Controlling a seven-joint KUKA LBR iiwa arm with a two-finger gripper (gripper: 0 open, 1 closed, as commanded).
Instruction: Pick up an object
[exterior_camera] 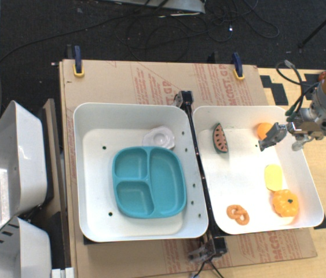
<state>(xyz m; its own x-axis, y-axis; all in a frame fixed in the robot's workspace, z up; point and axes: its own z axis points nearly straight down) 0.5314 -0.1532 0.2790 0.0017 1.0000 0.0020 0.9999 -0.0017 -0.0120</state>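
Note:
My gripper (pixel 285 141) hovers over the upper right part of the right bin (pixel 249 227), with its two fingers apart and nothing between them. An orange round object (pixel 263 130) lies just left of the left finger (pixel 271 137), partly covered by it. A watermelon slice (pixel 220 138) lies at the bin's upper left. Below the gripper sits a yellow piece (pixel 273 177). An orange pumpkin-like object (pixel 285 203) rests near the lower right corner. At the front of the bin lies a pretzel (pixel 238 214).
The left bin (pixel 87 155) holds a teal divided plate (pixel 149 182) and a clear round cup (pixel 160 137) behind it. A black divider (pixel 197 155) runs between the bins. White tubs (pixel 9 161) stand at the far left, off the bench.

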